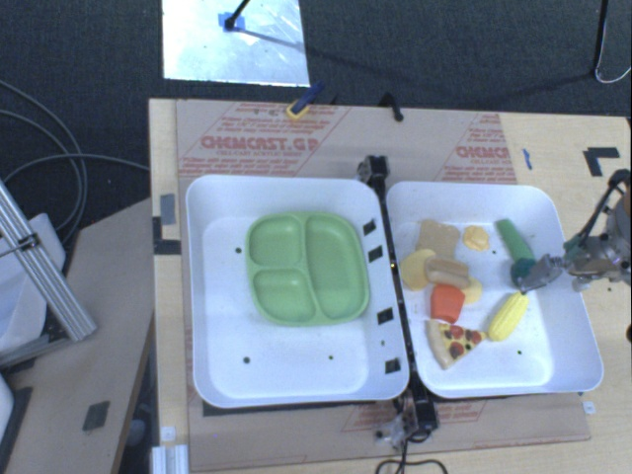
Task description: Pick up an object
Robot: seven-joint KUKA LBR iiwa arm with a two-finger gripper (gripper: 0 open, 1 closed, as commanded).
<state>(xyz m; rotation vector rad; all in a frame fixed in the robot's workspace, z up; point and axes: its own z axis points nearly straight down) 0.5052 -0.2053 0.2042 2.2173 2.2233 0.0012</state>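
At the near edge of the right bin point(568, 363) lies a pizza slice point(453, 343), its tip pointing to the near-left corner. Just beyond it is a corn cob point(509, 315), its long axis slanting from near-left to far-right, with a red block point(447, 302) to its left. Further in sit a tan piece point(446, 270) on a yellow round piece point(417, 268), then a slice of toast point(437, 235) and a small yellow lump point(477, 237) towards the far edge. A green vegetable point(514, 240) runs from far-left to near-right, its near end touching the hand point(538, 271), which reaches in over the bin's right edge; I cannot tell if it is spread or pressed together. The left bin point(217, 363) holds a green divided plate point(306, 269) at its middle. Both bins rest on cardboard point(257, 141) on the worktop point(163, 146).
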